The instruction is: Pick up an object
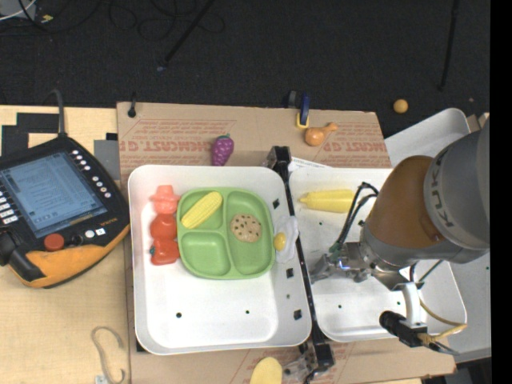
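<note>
— What did we find in the bins?
— Left of the gripper [340, 262], a green tray [216, 254] held corn [200, 208] and a cookie [246, 228]; a banana [324, 201] lay just beyond it.
— Its grip?
— We couldn't tell. Cardboard [184, 138] lined the bench.

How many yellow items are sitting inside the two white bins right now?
3: a corn cob in the green tray, a small yellow piece at the left bin's right wall, a banana in the right bin. The arm may hide more.

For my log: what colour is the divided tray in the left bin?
Green tray, clearest in the camera view.
</note>
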Motion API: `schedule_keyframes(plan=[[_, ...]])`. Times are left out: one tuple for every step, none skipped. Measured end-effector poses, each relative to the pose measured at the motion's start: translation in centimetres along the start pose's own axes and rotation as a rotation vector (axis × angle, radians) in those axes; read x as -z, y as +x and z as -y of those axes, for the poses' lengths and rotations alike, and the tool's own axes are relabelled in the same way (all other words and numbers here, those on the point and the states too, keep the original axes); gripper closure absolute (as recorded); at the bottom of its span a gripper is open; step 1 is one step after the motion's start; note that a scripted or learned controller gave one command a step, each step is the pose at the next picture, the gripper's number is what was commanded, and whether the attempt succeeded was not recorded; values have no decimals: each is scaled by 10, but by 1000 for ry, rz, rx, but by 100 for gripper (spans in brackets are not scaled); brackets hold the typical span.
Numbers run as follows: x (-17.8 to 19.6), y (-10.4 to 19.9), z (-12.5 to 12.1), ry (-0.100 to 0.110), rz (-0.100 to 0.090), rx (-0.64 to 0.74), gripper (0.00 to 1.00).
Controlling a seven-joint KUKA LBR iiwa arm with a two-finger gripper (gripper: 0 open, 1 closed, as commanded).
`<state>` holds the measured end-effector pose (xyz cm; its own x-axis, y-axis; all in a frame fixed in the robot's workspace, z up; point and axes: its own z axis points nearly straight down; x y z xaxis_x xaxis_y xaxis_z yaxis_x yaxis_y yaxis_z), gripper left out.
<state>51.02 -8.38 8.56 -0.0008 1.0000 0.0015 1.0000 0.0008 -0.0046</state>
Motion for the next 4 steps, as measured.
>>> schedule_keyframes(plan=[[12,-3,0,-2,0,-9,100],[58,-8,7,-5,1,-7,100],[103,-7,0,-7,1,-1,100],[144,-8,0,-5,1,-1,100]])
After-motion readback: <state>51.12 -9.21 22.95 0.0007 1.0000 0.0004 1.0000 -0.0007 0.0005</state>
